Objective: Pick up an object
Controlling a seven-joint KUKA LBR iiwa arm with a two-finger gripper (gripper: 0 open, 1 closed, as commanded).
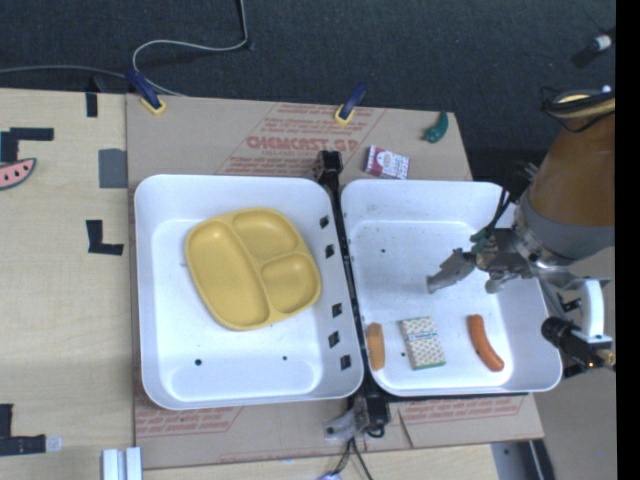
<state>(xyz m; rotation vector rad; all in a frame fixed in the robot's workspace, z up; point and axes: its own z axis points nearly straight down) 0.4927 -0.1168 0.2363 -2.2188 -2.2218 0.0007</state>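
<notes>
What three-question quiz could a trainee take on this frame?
1. True or false: the yellow divided tray lies in the right bin.
2. Which lies between the hot dog bun and the sausage: A) patterned box, B) clamp, C) cable?
3. In which bin does the gripper hover?

Key: 1 false, it lies in the left bin; 2 A; 3 the right bin.

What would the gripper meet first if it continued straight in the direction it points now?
The gripper points left; probably the bare floor of the right bin, then the divider. Its height is unclear.
</notes>
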